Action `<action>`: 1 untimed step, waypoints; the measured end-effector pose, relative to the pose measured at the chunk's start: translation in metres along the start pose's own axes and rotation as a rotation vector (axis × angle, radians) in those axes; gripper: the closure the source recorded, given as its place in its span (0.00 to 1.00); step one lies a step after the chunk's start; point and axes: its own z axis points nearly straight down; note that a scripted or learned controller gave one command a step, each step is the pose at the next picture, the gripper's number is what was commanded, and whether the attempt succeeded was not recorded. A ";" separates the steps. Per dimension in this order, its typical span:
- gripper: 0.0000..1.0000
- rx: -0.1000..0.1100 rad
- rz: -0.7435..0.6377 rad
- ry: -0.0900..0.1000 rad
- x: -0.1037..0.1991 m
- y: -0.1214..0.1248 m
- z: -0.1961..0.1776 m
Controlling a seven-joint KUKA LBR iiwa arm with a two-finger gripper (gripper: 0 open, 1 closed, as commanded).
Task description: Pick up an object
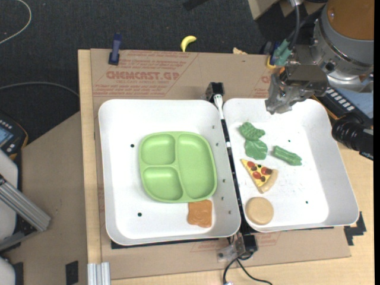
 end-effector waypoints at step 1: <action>1.00 0.004 -0.009 0.002 0.042 0.000 -0.057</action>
